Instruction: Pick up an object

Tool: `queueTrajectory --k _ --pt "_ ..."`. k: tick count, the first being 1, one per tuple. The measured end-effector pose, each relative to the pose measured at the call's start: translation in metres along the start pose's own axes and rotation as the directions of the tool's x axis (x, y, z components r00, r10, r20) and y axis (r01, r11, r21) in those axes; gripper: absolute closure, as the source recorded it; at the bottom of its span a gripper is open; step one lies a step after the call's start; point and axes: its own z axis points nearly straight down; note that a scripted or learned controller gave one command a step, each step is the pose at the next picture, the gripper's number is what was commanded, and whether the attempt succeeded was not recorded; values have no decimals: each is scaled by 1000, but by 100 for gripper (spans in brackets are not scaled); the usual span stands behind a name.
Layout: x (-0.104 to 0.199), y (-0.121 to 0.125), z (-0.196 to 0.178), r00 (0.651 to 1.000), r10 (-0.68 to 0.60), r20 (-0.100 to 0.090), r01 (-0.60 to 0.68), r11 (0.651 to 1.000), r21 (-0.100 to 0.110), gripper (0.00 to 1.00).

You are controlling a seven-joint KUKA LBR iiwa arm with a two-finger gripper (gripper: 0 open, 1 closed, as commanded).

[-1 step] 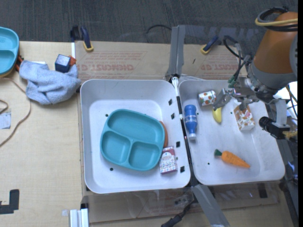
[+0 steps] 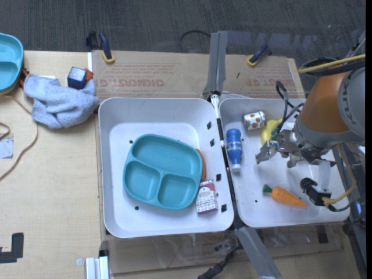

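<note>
The right bin [image 2: 256, 208] holds a blue bottle [image 2: 233, 148] lying along its left wall. A small patterned can [image 2: 254, 120] lies near the bin's back, and a yellow object [image 2: 268, 131] beside it is partly hidden by the wrist. A toy carrot [image 2: 286, 196] lies near the front. My gripper [image 2: 278, 157] hangs over the middle of this bin, between the yellow object and the carrot. Its fingers [image 2: 265, 154] are spread open above bare bin floor with nothing between them.
The left bin [image 2: 113, 173] holds a teal divided plate [image 2: 163, 172] and a small red and white carton [image 2: 206, 198] at the plate's front right corner. On the bench to the left lie a grey cloth [image 2: 58, 100], a blue cube [image 2: 76, 77] and another teal dish [image 2: 9, 60].
</note>
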Motion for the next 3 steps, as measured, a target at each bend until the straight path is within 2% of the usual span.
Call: queueTrajectory --k 1,2,3 --pt "-26 75 14 999 44 -8 -44 999 0 0" --pt "-28 76 4 999 41 -3 -41 999 -2 100" --pt "29 34 -100 999 -44 1 44 999 -2 100"
